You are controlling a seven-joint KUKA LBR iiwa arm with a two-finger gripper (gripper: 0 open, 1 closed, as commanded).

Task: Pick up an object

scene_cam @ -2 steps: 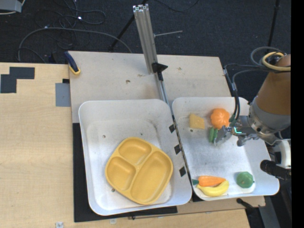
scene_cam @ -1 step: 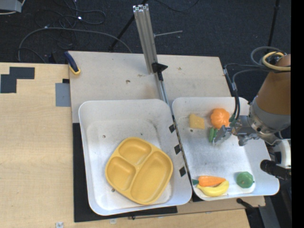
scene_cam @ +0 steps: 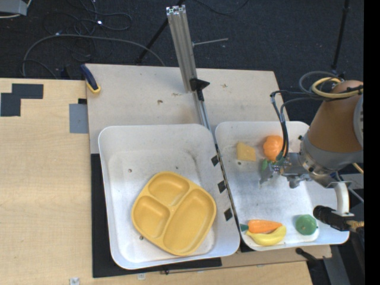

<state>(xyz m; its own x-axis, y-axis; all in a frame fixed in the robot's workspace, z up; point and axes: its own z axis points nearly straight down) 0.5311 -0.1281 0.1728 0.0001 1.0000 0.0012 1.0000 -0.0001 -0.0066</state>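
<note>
The end effector [scene_cam: 268, 172] is being seen low inside the right bin [scene_cam: 270, 209], reaching in from three o'clock on the grey arm [scene_cam: 332, 129]; whether it is apart or together cannot be told, since dark hardware and cabling are crowding that spot. The likeliest target, an orange ball [scene_cam: 273, 147], is sitting just at twelve o'clock of the end effector, near or touching it, with a pale yellow wedge [scene_cam: 246, 152] lying close at its nine o'clock; nothing is being shown clamped. Several risks are being judged from this: the round ball is likely to be nudged and rolled toward the bin's far wall instead of being trapped; the wedge could be knocked aside or caught together with the ball; the tips could be driven into the bin floor if the descent is being carried too far. A carrot [scene_cam: 263, 225] resting on a banana [scene_cam: 268, 236] and a green round fruit [scene_cam: 305, 224] are lying well apart at six o'clock, so they are hardly being threatened; the yellow divided plate [scene_cam: 173, 212] in the left bin [scene_cam: 119, 159] on the tabletop [scene_cam: 142, 94] is being left well clear.
</note>
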